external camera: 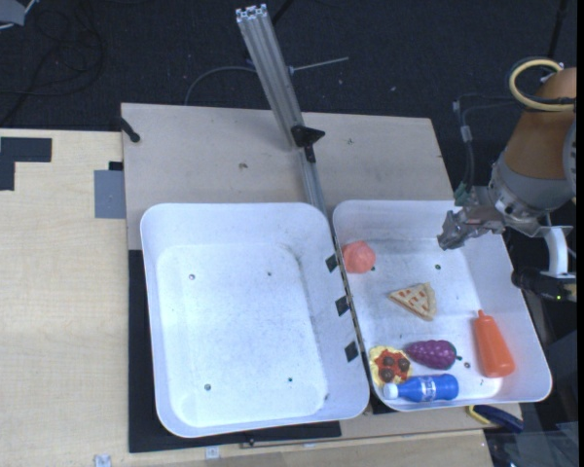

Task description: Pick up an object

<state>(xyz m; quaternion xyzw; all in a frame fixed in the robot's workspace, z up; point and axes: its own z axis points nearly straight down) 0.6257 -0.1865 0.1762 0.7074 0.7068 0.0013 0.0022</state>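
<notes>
One gripper (455, 232): hanging over the upper right part of the right bin (487, 266); whether it is released or clenched is not resolvable, and nothing is showing between its tips.
Arm (535, 159): reaching in from the right, orange band sitting above the wrist.
Pizza slice (415, 300): lying nearest, below and left of the gripper, apart from it.
Pink ball (359, 256): sitting by the bin's left wall.
Orange bottle (492, 344): lying near the right wall.
Purple grapes (432, 353): resting along the lower edge, just above the blue bottle (426, 388).
Round yellow-red toy (390, 365): sitting just left of the grapes.
Left bin (238, 314): lying beside the right one.
</notes>
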